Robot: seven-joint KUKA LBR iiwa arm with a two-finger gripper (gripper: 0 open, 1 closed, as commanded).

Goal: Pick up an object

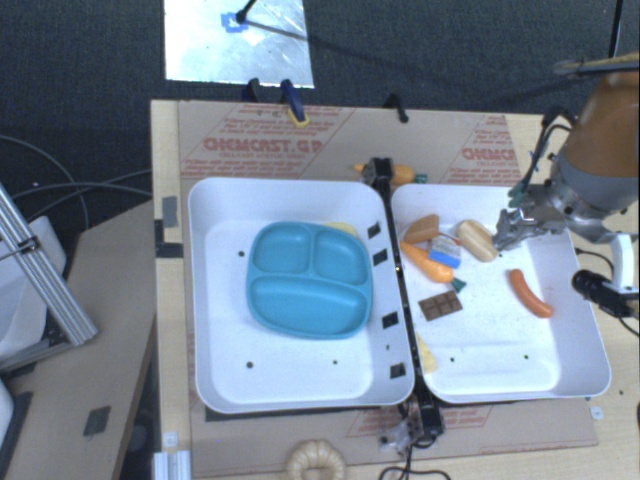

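Above the right bin, my claw hovers just beside the bread roll; whether it is spread, I cannot tell.

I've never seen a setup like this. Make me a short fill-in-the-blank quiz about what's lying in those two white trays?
1. The divided plate in the left bin is coloured ____.
2. The plate has ____ compartments.
3. The sausage lies in the ____ bin.
4. The gripper hangs over the right bin, just beside the ____.

Missing words: blue; three; right; bread roll
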